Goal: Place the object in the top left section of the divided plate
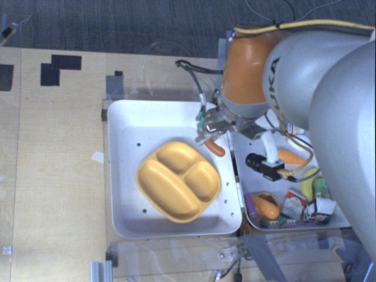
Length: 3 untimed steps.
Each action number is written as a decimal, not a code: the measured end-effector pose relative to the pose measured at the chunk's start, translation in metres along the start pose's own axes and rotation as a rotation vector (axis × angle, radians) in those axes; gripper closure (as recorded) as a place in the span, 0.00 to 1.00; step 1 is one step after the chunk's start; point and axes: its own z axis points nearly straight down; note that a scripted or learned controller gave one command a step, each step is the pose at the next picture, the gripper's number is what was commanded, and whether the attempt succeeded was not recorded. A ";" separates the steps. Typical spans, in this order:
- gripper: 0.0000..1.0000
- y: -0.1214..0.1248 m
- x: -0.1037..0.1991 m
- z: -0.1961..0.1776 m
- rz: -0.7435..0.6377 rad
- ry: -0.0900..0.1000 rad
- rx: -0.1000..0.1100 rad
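Note:
A yellow divided plate (178,181) lies in the left white bin (126,157), tilted, with nothing in its three sections. The top left section (175,153) is the one nearest the bin's far side. My gripper (207,137) hangs over the bin just past the plate's upper right rim. It is shut on one end of a small orange-red sausage (215,150), which slants down to the right beside the plate, over the bin floor near the divider between the bins.
The right bin (249,219) holds several toy foods: an orange carrot piece (290,156), a purple and orange item (262,207), a small carton (292,205) and green and yellow pieces (313,187). My arm covers much of that bin.

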 end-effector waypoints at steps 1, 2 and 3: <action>1.00 -0.007 -0.052 -0.026 0.189 -0.001 -0.001; 1.00 -0.011 0.027 0.077 0.185 0.001 0.001; 0.00 -0.011 0.027 0.077 0.185 0.001 0.001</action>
